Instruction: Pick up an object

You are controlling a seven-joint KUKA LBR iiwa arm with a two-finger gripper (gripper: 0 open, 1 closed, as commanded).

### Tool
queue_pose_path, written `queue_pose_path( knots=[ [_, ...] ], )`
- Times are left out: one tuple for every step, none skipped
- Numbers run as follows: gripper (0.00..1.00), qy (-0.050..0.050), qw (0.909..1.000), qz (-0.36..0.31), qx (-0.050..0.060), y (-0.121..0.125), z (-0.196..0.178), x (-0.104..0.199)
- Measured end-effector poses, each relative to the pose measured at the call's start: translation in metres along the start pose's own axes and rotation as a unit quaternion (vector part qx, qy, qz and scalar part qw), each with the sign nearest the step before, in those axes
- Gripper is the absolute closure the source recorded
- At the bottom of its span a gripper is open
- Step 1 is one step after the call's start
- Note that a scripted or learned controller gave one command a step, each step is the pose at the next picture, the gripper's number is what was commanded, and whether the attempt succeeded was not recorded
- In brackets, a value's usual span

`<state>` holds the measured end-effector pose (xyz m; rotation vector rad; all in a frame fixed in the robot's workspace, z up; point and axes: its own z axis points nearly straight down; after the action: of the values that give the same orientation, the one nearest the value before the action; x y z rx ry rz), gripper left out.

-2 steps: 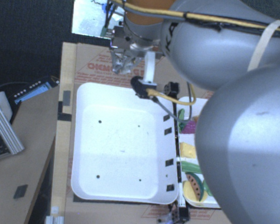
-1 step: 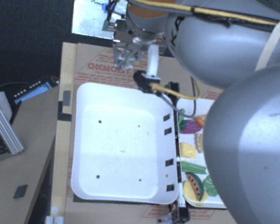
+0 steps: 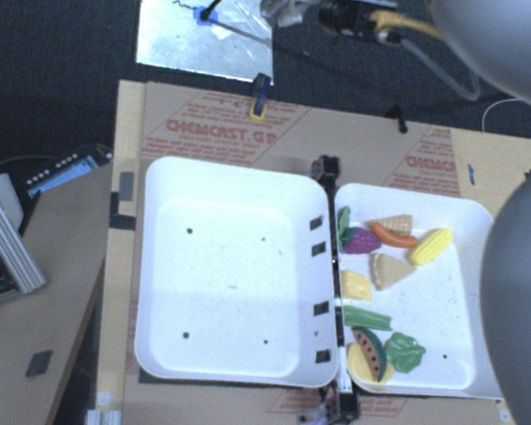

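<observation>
- The tool (image 3: 289, 2) is sitting at the top edge of the frame, just left of centre, well above both bins; it is blurred and cropped there, so I cannot tell how it is set.
- Part of the grey arm (image 3: 510, 39) is crossing the upper right corner, and a second large grey part is covering the right edge of the frame lower down, overlapping the right bin's outer side.
- The left bin (image 3: 231, 274) is lying in the centre-left of the frame on the tabletop (image 3: 302, 131), which is carrying a brown sheet printed with red lettering.
- The right bin (image 3: 449, 302) is lying just beside it, the two touching along a seam fitted with dark clips.
- All the toy foods are lying in the right bin, mostly toward its left wall:
- A yellow corn cob (image 3: 431, 245) is lying tilted in the upper part, just beside an orange carrot (image 3: 397, 237).
- A purple piece (image 3: 362, 240) is lying left of the carrot, near the seam.
- A tan wedge (image 3: 390, 270) and a yellow block (image 3: 356, 285) are lying near the middle.
- A green bean pod (image 3: 368, 318) is lying below them.
- A watermelon slice (image 3: 370, 355) and a green leafy piece (image 3: 405, 351) are lying side by side in the lower part.
</observation>
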<state>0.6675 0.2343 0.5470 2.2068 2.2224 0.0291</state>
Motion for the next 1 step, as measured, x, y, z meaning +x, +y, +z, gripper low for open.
queue_pose_path(
  knots=[
    [1.00,-0.003,0.9999,0.004,0.010,0.0006,0.0117,-0.0313]
  ],
)
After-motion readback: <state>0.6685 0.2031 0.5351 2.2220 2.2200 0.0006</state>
